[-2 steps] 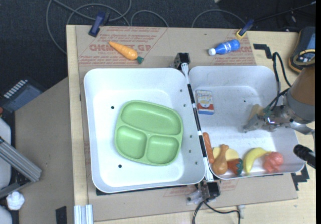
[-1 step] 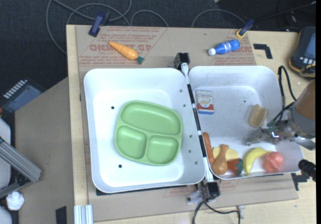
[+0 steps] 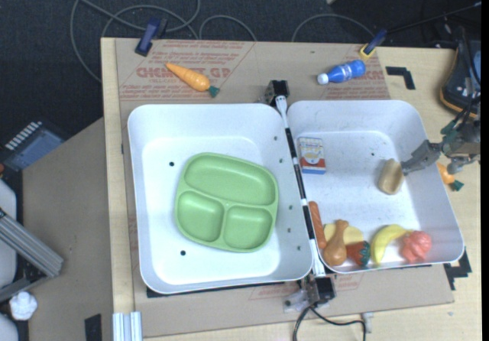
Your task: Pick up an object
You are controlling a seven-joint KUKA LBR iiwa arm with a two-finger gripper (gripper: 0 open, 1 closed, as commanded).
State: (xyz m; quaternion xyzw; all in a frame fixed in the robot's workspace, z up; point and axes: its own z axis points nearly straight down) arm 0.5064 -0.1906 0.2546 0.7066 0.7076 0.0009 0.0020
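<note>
Two white bins sit side by side on the bench. The left bin [image 3: 145, 179] holds one big green plate [image 3: 226, 200] with three parts. The right bin [image 3: 428, 133] holds the toys. The robot's claw [image 3: 412, 163] comes in from the right, low over the right bin's edge. I cannot tell how far open it is, and I see nothing held in it.

A tan potato-like lump [image 3: 390, 176] lies just beside the claw tip. It looks like the thing to pick. It is round and smooth, so it could roll or slip away if the claw closes off-centre. The bin wall is near too, and the claw could bump it.

In the right bin I count one small carton [image 3: 312, 155], one banana [image 3: 388, 241], one chicken leg [image 3: 335, 243], one pink lump [image 3: 416, 245] and one hot dog [image 3: 315, 219]. Outside the bins lie one carrot [image 3: 191, 76] and one blue bottle [image 3: 343, 73].
</note>
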